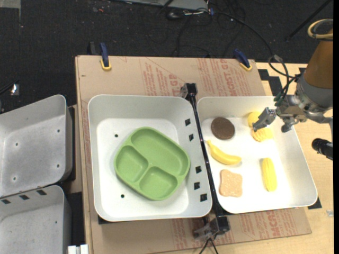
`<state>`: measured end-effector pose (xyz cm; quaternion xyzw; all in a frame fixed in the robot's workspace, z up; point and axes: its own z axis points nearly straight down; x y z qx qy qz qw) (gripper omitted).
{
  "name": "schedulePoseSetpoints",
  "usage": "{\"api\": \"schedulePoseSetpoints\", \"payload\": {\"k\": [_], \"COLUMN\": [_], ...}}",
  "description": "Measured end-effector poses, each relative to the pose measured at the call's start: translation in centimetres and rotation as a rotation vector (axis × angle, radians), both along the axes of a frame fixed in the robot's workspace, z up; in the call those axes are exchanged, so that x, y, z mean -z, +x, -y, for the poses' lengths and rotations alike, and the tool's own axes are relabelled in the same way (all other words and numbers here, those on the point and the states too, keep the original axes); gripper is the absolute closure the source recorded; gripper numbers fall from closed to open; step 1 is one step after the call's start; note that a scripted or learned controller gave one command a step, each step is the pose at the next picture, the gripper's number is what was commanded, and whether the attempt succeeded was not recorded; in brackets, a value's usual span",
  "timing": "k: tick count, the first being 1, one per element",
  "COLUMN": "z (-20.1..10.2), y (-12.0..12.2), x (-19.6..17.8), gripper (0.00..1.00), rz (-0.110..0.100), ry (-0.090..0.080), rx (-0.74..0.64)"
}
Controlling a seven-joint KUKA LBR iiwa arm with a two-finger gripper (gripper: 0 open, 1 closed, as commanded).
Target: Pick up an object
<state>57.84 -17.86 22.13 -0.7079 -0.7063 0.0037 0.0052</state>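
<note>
My gripper (275,121) hangs over the right bin's (296,194) far right part. It stands open, its left finger (263,119) overlapping a small yellow object (261,135) that lies below it; nothing shows between the fingers. In the same bin lie a brown round cookie (223,128), a banana (224,154), a slice of toast (231,183) and a yellow corn cob (269,174).
The left bin (106,115) holds a green divided plate (152,163). A black divider (200,157) runs between the two bins. The arm comes in from the right over the right bin's far corner. Spare white bins (32,136) sit at the left.
</note>
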Motion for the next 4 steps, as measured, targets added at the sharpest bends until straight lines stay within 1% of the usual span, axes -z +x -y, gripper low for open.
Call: {"api": "schedulePoseSetpoints", "payload": {"k": [1,2,3,4], "z": [0.0,-0.9,-1.6,-1.7], "y": [0.3,0.1,-0.2,-0.2], "x": [-0.7,4.0,10.2,13.1], "gripper": [0.0,0.0,0.0,0.0], "rz": [0.012,0.008,0.007,0.01], "ry": [-0.002,-0.001,-0.001,-0.001], "rx": [-0.003,-0.003,-0.002,-0.002]}}
